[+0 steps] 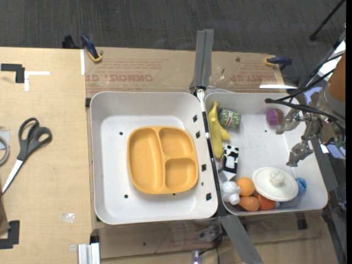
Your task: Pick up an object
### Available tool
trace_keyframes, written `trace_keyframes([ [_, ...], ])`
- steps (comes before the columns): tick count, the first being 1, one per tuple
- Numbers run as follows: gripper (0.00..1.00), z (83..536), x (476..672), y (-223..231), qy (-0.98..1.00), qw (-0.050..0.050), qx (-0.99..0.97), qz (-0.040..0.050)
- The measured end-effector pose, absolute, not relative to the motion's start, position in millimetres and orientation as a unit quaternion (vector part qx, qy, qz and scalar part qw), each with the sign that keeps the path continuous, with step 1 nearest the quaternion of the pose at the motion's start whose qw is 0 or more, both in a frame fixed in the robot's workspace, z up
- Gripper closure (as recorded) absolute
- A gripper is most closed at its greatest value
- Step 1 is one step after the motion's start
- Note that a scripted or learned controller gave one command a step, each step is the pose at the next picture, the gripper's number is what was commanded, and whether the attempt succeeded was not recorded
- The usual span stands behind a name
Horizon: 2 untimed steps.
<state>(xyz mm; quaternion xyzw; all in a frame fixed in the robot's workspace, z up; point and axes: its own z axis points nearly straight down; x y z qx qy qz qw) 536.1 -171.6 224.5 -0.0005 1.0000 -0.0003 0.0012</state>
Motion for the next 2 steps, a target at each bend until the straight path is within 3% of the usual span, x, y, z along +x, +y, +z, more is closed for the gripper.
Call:
trace_keyframes([
  [1,0.00,133.7,521.9,-192.2,1.000,0.015,0.021,-0.0049],
  [2,0.00,131.8,516.7,-158.7,0.995,0.023,0.094,-0.0016],
])
